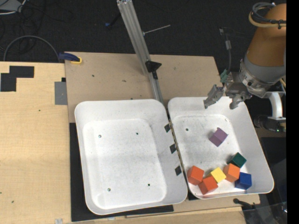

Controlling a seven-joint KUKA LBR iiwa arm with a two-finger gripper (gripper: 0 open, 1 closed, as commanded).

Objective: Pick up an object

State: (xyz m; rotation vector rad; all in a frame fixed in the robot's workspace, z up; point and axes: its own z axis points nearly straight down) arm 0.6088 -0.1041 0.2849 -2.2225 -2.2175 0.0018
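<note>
The small purple cube (218, 136) lay alone on the speckled floor of the right-hand shallow white bin (261, 153), tilted a little on the camera's slant, near the middle of that bin and well apart from everything else. It looked to me the easiest thing to take. Nearer the front rim a cluster sat packed together: two orange-red cubes (196, 174), a yellow cube (218, 175), an orange cube (232, 171), a dark green cube (238, 160) and a blue cube (243, 180), most of them touching a neighbour.

My claw (225, 101) hung over the bin's far rim, its two grey fingers spread apart with nothing between them. It stood above and beyond the purple cube, not touching it.

So I judged the task hardly begun: nothing was lifted and no cube gripped. Coming over a cube, descending, closing and raising all remained. The left-hand white bin (88, 125) beside it held no blocks.
</note>
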